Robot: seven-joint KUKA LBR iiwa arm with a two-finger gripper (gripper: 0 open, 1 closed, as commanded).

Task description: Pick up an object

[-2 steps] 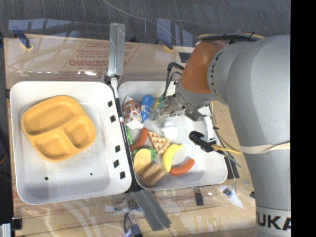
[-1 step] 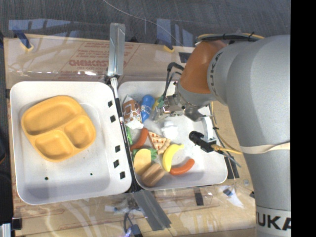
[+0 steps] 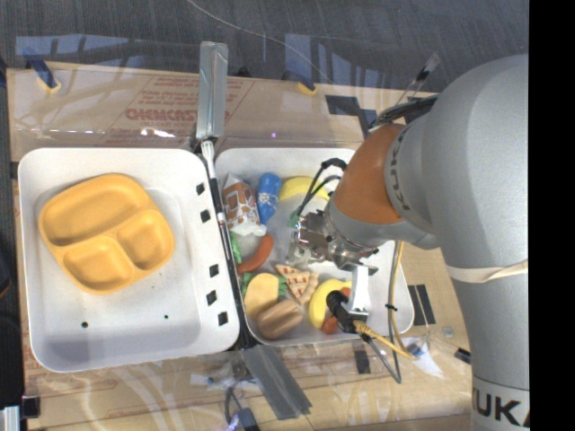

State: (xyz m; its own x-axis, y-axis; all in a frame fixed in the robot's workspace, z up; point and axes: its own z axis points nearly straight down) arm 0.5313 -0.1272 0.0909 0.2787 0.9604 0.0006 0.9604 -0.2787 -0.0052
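- Two white bins sit side by side; I see the left bin (image 3: 54,330) holding a yellow divided tray (image 3: 105,232), and the right bin (image 3: 235,164) crowded with toy food.
- My gripper (image 3: 316,241) hangs low over the right bin's middle, just beside the pizza slice (image 3: 296,283) and the yellow fruit (image 3: 325,302); whether its jaws are open or closed, I cannot tell.
- Other candidates: the sausage (image 3: 255,252), blue bottle (image 3: 269,197), brown packet (image 3: 239,205) and bun (image 3: 279,318).
- I judge this the reach-down stage, nothing lifted yet.
- Next I need a clean close on one item, then a straight lift.
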